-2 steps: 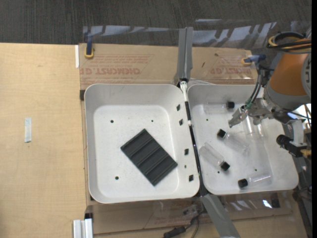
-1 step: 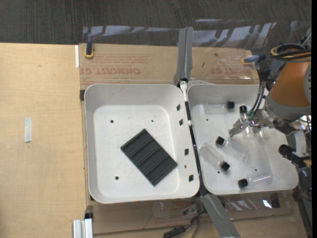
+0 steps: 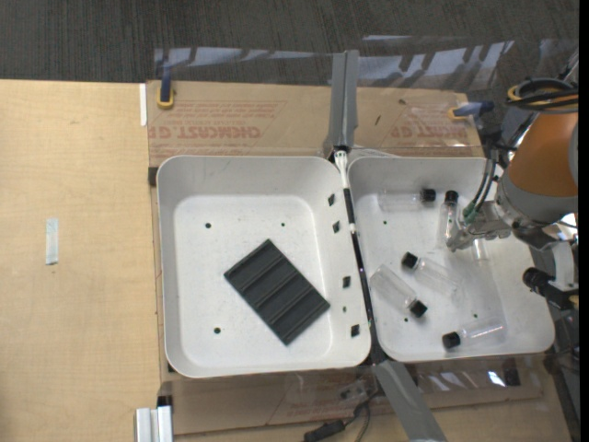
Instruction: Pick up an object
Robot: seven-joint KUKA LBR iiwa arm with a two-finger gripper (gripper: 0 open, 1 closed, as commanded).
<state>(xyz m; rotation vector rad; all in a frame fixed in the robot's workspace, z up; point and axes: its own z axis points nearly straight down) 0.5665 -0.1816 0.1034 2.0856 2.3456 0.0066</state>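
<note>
Gripper (image 3: 457, 238) low over right bin (image 3: 386, 339)

Tabletop (image 3: 74, 173) carries cardboard sheet (image 3: 239, 122), and on that two white bins (image 3: 170, 274) (image 3: 515, 339) side by side.

"What kind of place is this?"

"It looks like a robot lab. Two shallow white plastic bins (image 3: 175, 274) sit side by side on a flat brown cardboard sheet (image 3: 248, 122) with red letters."

"What else shows it?"

"A big grey robot arm with an orange band (image 3: 545, 159) reaches in over the right bin's right edge. Loose cables hang by it, and the floor is dark grey carpet (image 3: 184, 17)."
</note>
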